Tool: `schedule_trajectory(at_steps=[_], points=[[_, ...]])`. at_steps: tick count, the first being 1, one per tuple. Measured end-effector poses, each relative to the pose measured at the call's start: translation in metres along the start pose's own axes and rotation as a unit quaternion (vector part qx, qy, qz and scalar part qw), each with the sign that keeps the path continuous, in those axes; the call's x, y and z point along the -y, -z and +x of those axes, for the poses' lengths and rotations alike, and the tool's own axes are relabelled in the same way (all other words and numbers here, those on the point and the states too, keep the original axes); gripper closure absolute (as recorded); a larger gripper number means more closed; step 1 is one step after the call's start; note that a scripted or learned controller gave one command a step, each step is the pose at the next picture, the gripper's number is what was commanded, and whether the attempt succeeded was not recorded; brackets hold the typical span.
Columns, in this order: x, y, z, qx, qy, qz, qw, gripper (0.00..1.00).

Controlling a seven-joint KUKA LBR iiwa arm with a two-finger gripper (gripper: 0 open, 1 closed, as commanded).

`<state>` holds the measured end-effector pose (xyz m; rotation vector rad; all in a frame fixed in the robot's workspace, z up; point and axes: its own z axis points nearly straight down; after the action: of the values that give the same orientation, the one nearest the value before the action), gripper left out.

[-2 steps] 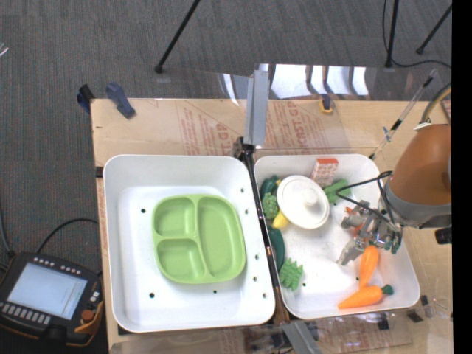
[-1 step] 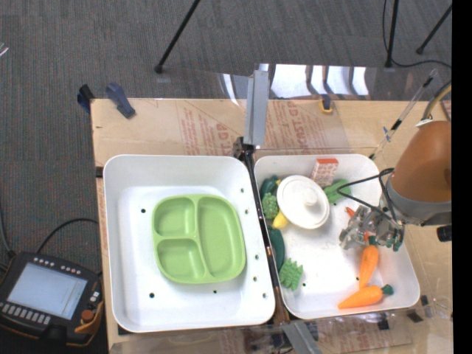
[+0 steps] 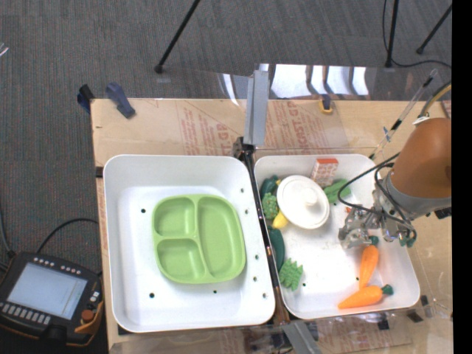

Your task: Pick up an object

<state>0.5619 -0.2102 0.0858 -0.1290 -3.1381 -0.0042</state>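
Camera view, surroundings: two white bins are sitting side by side on the counter (image 3: 169,127). The left bin (image 3: 125,183) is holding a green divided plate (image 3: 198,238). The right bin (image 3: 402,271) is carrying a white round lid (image 3: 303,201), a small orange carton (image 3: 324,168) near its far wall, green leafy pieces (image 3: 291,273) near its front left, a dark green vegetable (image 3: 277,248) along its left wall, and a small yellow piece (image 3: 279,220) just beside the lid.

Camera view, off the counter: a handheld control screen (image 3: 48,293) is lying on the carpet at lower left, and tripod legs are crossing the floor behind.

Camera view, arm: the arm (image 3: 424,161) is reaching in from the right, its orange band hanging over the right bin's right side.

Camera view, end effector: the end effector (image 3: 365,231) is hovering low inside the right bin; whether it is apart or together I cannot tell, as metal and cables are blurring it.

Camera view, task's things: one carrot (image 3: 368,264) is lying just below the end effector, its upper tip close under it; a second carrot (image 3: 363,296) is lying nearer the front wall.

Camera view, hard to make out: contact between the end effector and the upper carrot cannot be judged, and the lid is covering part of the greens behind it.
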Motion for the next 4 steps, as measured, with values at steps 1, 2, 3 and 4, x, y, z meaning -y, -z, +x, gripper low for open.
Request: schedule_trajectory(at_steps=[1,2,3,4], points=[[-0.007,0.001,-0.081,0.001,-0.148,0.000,0.9890,1.00],[-0.005,0.000,-0.080,0.000,-0.149,0.001,0.9889,0.00],[0.003,0.000,0.014,-0.001,-0.122,0.000,0.9925,0.00],[0.003,-0.001,0.058,-0.002,-0.191,0.000,0.9816,0.00]])
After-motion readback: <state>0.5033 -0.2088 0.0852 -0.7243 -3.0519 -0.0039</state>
